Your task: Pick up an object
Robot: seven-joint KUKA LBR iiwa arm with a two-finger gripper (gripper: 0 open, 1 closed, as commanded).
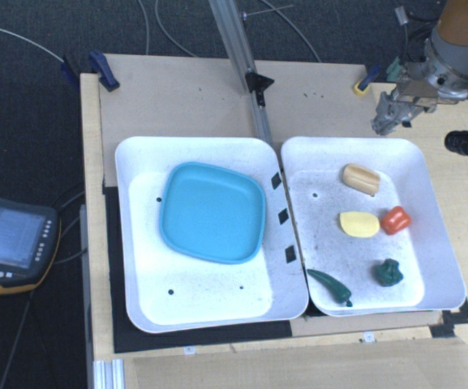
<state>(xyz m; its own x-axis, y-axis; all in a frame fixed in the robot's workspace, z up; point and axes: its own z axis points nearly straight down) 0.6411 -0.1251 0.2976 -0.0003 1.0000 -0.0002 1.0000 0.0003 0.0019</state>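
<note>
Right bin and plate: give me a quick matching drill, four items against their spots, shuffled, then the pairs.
Items:
1. bread roll
2. green pepper
3. blue plate
4. broccoli

Places:
A. left bin
B. far part of the right bin, nearest the gripper
C. near left corner of the right bin
D. near right part of the right bin, below the tomato

Pairs: 1-B, 2-C, 3-A, 4-D

**Around the bins**

A handheld control pendant (10, 243) lies at the frame's left edge on dark carpet. Blue clamps (104, 70) grip the worktop's (177, 96) upper corners. A metal pole (235, 43) slants upward from centre. Cables (169, 2) loop across the top.
</note>
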